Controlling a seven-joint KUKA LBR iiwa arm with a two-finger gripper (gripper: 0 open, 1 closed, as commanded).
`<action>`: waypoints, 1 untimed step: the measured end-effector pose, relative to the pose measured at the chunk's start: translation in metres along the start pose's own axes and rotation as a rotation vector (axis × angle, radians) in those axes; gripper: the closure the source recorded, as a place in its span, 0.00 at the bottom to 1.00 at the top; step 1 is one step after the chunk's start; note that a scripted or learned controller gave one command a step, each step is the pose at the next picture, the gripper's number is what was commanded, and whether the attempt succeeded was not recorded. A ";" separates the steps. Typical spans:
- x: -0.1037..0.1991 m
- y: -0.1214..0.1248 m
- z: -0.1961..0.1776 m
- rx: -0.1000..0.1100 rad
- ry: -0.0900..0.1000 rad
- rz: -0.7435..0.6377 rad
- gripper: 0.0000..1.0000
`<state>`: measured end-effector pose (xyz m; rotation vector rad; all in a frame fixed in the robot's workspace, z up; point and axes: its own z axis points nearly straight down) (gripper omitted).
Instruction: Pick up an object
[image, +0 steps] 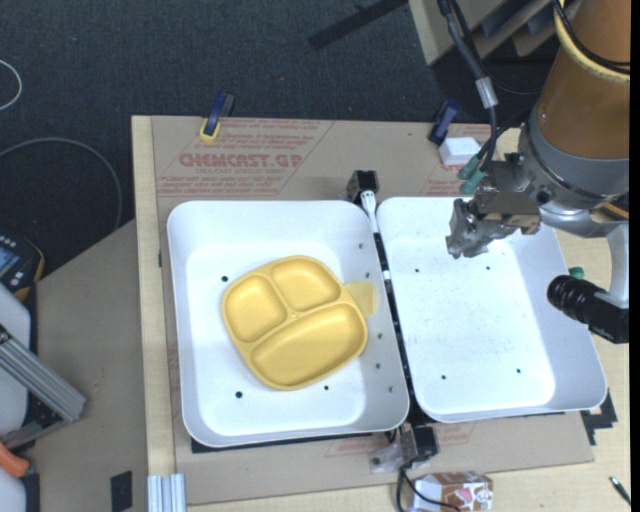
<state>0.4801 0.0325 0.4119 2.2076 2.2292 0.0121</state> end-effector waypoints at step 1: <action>0.039 0.000 0.002 0.006 -0.001 0.005 1.00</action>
